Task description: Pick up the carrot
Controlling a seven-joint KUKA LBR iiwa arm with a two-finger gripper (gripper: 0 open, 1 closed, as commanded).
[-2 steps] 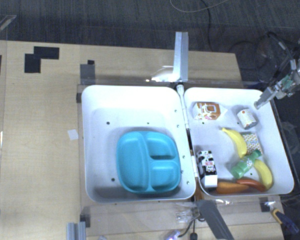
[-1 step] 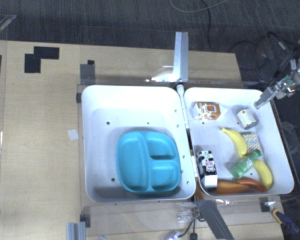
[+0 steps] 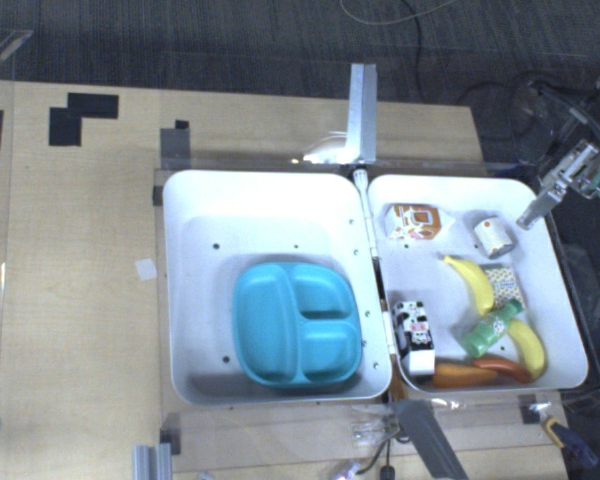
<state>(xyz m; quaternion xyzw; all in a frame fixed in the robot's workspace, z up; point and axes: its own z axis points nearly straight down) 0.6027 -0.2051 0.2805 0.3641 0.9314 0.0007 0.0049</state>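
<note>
Positioned at the far right corner of the right-hand shallow white bin point(image 3: 570, 298), just outside its rim, the two-finger gripper point(image 3: 529, 218) was seen well apart from its target; nothing was held in it, and whether it was spread or closed could not be told at this size. The long orange carrot point(image 3: 480, 371) was found lying flat along the near wall of that bin, stretched lengthwise beside it. A green plastic bottle point(image 3: 491, 331) was lying just behind the carrot, a yellow banana point(image 3: 525, 346) close by its right end, and a small black-and-white carton point(image 3: 413, 333) by its left end. It was judged that the carrot would best be approached from straight above, gripped across its narrow width near the middle, and the bottle and near wall kept clear of.
</note>
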